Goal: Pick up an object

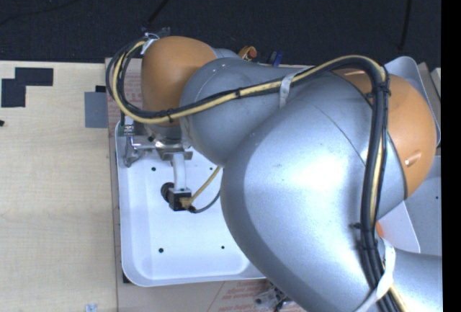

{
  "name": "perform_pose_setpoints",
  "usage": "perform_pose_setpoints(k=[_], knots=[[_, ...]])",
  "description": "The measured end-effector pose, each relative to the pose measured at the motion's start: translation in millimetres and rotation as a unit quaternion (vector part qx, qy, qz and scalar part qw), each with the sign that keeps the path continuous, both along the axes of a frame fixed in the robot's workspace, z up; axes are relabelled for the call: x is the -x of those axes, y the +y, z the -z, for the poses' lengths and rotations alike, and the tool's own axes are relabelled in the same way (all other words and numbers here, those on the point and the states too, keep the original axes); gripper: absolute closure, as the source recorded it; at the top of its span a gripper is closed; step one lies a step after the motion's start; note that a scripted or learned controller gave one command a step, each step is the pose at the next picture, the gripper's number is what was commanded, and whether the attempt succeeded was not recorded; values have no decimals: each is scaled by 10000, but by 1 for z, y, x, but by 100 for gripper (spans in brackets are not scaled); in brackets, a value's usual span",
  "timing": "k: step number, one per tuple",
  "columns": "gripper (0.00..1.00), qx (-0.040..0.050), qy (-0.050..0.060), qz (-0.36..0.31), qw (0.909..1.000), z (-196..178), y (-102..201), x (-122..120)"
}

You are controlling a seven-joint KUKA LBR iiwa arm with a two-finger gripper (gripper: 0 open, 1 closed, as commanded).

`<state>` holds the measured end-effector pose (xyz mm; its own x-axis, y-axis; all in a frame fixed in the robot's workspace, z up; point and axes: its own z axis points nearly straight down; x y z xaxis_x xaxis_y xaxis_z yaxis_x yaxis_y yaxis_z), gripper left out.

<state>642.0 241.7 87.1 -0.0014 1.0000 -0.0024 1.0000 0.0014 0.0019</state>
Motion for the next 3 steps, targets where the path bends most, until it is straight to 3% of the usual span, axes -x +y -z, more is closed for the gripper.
perform_pose_setpoints(k=[1, 2, 3], knots=[[0, 1, 63, 17, 10000, 0, -12, 71], [0, -6, 42, 3, 10000, -1, 2, 154], [100, -14, 55, 43, 10000, -10, 1, 151]])
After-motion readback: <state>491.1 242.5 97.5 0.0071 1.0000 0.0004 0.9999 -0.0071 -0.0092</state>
